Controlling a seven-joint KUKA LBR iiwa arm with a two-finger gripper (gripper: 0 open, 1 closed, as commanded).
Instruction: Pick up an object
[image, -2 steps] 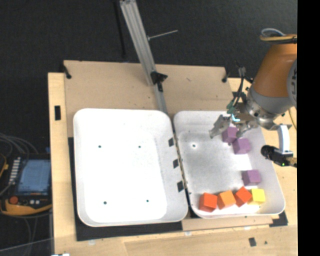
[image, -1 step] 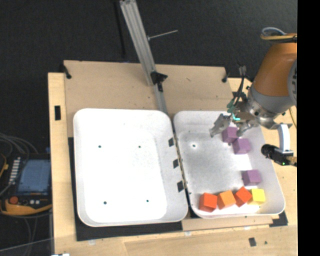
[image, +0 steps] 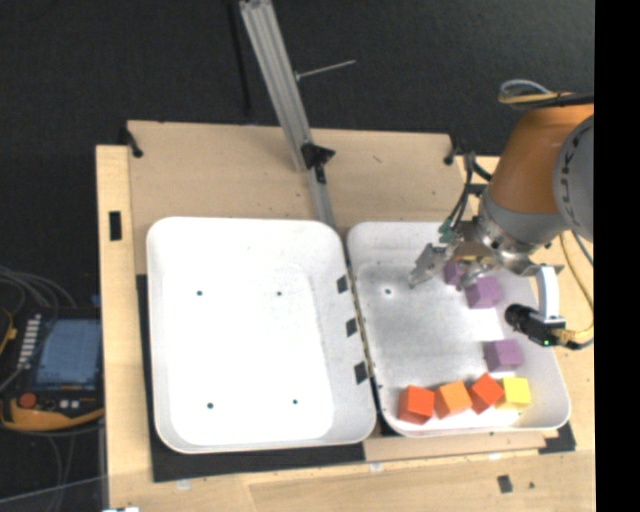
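My gripper (image: 450, 266) hangs low over the back of the right bin (image: 400, 320), open, with one grey finger (image: 427, 264) splayed out to the left. A purple block (image: 486, 292) lies just to its right, and a smaller patch of purple (image: 455, 271) shows right under the gripper; I cannot tell whether it is touched. Another purple block (image: 503, 353) sits further forward. Along the bin's front edge stand a red-orange block (image: 416, 403), an orange block (image: 453, 398), a red block (image: 487, 391) and a yellow block (image: 516, 389).
The left bin (image: 250, 228) lies beside the right one, joined by dark clips (image: 352, 325). A slanted metal rail (image: 285, 90) crosses the back of the bench. A black fitting with cable (image: 530, 322) hangs off the arm over the right bin's right side.
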